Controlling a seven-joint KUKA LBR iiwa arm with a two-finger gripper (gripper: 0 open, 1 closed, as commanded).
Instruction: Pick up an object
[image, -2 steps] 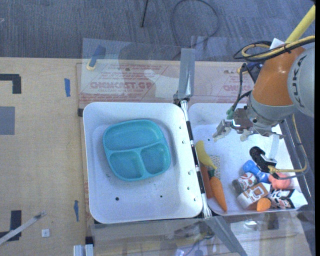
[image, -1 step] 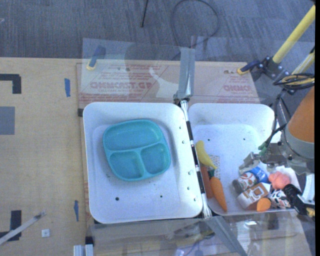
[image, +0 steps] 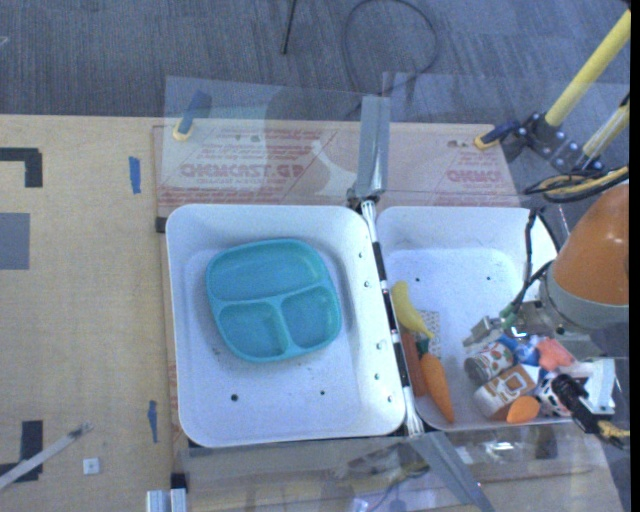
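I log the gripper low in the right bin, jaws' state impossible to tell, just above a clutter of small toys. A carrot and banana lie along that bin's left wall. Left bin on the desk: one teal divided plate.

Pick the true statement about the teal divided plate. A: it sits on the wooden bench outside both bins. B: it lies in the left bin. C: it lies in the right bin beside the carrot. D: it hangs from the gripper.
B: the teal divided plate lies flat on the floor of the left bin, while the carrot lies in the right bin.
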